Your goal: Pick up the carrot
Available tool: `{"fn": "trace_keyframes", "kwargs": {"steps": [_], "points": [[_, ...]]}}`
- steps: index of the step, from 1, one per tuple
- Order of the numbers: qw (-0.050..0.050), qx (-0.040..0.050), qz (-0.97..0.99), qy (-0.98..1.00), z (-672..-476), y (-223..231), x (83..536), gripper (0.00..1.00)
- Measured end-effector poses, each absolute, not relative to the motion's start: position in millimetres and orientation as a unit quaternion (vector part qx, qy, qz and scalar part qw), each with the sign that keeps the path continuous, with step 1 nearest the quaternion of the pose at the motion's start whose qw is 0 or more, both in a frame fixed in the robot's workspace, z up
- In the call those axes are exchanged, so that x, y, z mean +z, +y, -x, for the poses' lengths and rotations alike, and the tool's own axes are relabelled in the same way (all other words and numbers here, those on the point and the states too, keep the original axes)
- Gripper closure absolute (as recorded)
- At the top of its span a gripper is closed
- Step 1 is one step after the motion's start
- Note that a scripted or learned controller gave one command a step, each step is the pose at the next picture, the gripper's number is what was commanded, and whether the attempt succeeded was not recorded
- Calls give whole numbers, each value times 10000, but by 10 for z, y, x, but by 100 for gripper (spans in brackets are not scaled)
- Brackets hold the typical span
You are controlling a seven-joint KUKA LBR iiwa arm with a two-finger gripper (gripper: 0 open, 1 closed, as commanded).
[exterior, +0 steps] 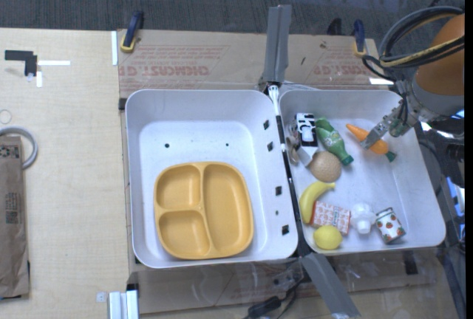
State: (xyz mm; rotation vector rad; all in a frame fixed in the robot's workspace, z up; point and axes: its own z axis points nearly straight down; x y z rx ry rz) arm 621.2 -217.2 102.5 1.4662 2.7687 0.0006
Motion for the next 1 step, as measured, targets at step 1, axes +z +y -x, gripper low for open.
{"fn": "trace_keyframes", "kwargs": {"steps": [1], "points": [[32,-2,-3831,9237,-6066,-2162,2513,100]]}}
